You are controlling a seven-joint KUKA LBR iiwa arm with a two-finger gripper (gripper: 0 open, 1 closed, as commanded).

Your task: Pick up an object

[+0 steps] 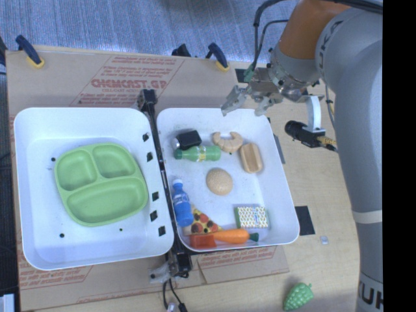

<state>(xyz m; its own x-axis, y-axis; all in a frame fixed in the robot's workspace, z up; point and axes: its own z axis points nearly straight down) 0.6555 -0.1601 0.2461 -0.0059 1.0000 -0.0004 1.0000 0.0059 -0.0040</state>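
Observation:
My gripper (247, 104) hangs above the back edge of the right bin (279, 187), its two fingers spread apart with nothing between them. Just below it lie a tan croissant (227, 141) and a hot dog bun (251, 157). Left of those are a green bottle (197, 153) lying on its side and a small black object (188, 138). A round beige bun (220, 181) sits mid-bin. Toward the front are a blue bottle (181, 203), a pizza slice (204, 223), a carrot (221, 238) and a patterned sponge block (251, 217).
The left bin (32, 194) holds a green divided plate (101, 182). A green grape bunch (298, 296) lies on the bench beyond the right bin's front corner. The grey arm (354, 77) fills the right side. Clamps (218, 56) sit along the cardboard's back edge.

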